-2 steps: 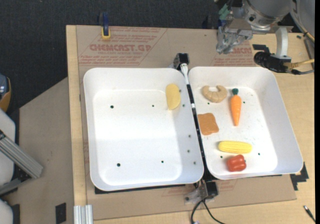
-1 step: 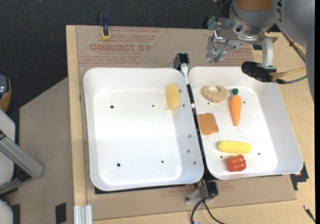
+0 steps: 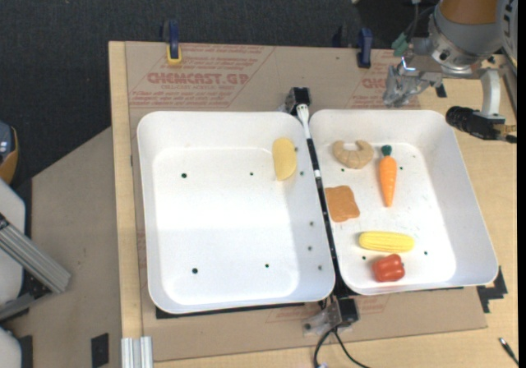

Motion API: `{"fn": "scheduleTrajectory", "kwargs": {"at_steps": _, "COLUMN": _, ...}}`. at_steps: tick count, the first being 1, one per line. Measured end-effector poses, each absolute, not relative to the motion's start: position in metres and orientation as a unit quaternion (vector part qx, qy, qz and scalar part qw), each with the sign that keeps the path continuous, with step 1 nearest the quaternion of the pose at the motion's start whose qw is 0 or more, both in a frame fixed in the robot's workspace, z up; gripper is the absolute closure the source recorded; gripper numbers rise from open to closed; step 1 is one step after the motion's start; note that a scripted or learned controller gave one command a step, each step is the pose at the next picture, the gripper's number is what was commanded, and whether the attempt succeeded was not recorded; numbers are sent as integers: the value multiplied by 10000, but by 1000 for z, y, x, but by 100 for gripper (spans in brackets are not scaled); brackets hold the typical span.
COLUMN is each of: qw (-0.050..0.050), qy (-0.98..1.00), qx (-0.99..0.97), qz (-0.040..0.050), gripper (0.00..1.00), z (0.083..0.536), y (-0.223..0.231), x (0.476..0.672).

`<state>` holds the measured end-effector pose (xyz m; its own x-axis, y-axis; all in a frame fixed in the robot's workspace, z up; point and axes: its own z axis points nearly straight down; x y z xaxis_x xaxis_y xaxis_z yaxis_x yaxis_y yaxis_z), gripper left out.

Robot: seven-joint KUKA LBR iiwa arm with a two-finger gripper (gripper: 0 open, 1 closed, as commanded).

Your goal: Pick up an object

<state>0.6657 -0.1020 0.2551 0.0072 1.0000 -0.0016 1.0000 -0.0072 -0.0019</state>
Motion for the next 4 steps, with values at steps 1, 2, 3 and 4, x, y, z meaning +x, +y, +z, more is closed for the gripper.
{"fn": "scheduleTrajectory", "kwargs": {"at_steps": 1, "qw": -39, "qy": -7043, "qx": -7099, "qz": 8, "gripper": 100, "z": 264, "y": -185, "x": 666}}
{"fn": "scheduleTrajectory", "kwargs": {"at_steps": 2, "qw": 23, "qy": -7095, "qx": -7047, "qz": 1, "gripper": 100, "z": 240, "y": -99, "x": 667}}
{"fn": "scheduleTrajectory", "kwargs": {"at_steps": 3, "qw": -47, "qy": -7073, "qx": -7069, "qz": -27, "gripper": 100, "z": 313, "y": -109, "x": 668}}
{"fn": "scheduleTrajectory", "kwargs": {"at_steps": 4, "qw": 31, "qy": -7091, "qx": -7051, "qz": 12, "gripper": 100, "z": 257, "y": -52, "x": 666}}
